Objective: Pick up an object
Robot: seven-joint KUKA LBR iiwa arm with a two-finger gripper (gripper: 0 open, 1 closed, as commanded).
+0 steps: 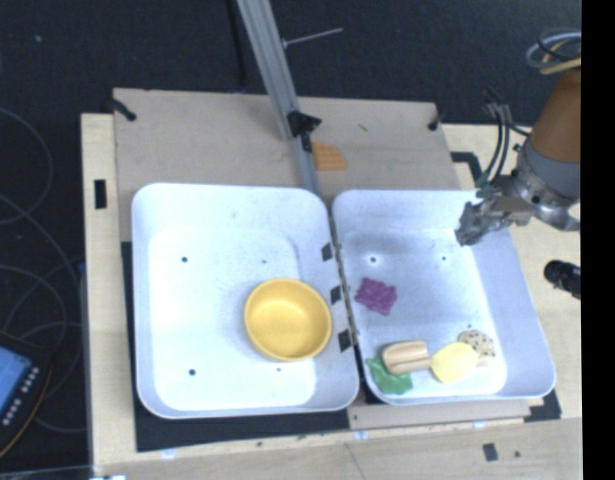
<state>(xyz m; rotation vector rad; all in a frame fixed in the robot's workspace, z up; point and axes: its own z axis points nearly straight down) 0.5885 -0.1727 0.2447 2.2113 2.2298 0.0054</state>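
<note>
Down in the near right corner of the right bin (507, 268), a cluster of small candidates: tan cylindrical block (405, 356) lying on its side, pale yellow rounded piece (453, 363) touching its right end, speckled cookie-like disc (476, 343) just behind the yellow piece, green scrap (387, 377) tucked under the block's left end against the near wall. Nearer the bin's middle, slightly left, a purple crumpled piece (376, 295), well apart from the cluster.

Across the divide, in the left bin (177, 218), a yellow bowl (287, 319) upright, toward the near right part, close to the shared wall.

Above the far right edge of the right bin, the end effector (474, 223), dark and small, reaching in from the right on the grey arm (547, 183) with its orange band (560, 118). Nothing seen between its tips; whether spread or closed, impossible to tell at this angle. Well apart from every item in the bin.

Beneath both bins, the light wooden surface (102, 268), with a brown board (207, 138) covering its far part. On that board, near the far middle, a small orange tag (328, 157), beside the foot of a slanted grey metal post (270, 58) rising toward the far edge.
</note>
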